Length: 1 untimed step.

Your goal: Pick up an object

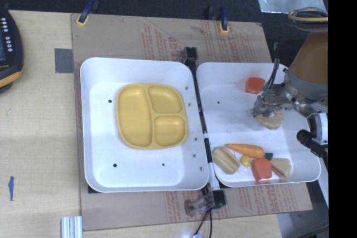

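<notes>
— Beige and rounded, that cookie-like piece (273, 120) lies in the right bin (223, 111), toward its right side. Is that where you are?

— Yes. My gripper (266, 109) hangs right over it, at its upper left edge, and my fingers are so bunched together in this slanted view that I cannot tell whether they are spread or pressed, nor whether they touch the piece. Nothing shows between them.

— What lies nearest to it?

— An orange-red block (255, 85) sits just above and to the left of my gripper, near the bin's far wall. Along the near wall runs a row of toy food: a tan bread roll (225, 159) at the left, a carrot (246, 149) with a green tip lying across above it, a small yellow ball (245, 161) tucked under the carrot, a red piece (261, 169) just beside that, and a pale wedge (281, 166) at the right end. They crowd together, several touching.

— And the other bin?

— The left bin (95, 120) carries a yellow divided plate (151, 115) with three compartments, lying flat near its middle. Both bins rest side by side on a cardboard sheet (167, 36) clamped at its far edge by a yellow clip (85, 15) and a blue one (223, 20). A black handheld controller (8, 47) lies at the bench's left edge.
</notes>
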{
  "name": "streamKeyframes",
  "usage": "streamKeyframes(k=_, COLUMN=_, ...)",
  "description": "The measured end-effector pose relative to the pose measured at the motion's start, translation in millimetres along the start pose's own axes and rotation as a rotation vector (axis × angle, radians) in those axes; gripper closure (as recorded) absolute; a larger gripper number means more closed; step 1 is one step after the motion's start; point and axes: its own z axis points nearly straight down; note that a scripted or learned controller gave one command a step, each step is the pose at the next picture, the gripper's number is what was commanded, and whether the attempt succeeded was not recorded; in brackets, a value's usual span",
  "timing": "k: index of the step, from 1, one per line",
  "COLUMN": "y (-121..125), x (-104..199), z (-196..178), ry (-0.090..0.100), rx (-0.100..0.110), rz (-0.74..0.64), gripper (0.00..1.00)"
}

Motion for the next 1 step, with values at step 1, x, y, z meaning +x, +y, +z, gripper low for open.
streamKeyframes(k=1, y=-26.6, x=20.1, z=-26.6, ry=0.002, rx=0.007, rz=0.006, gripper=1.0)
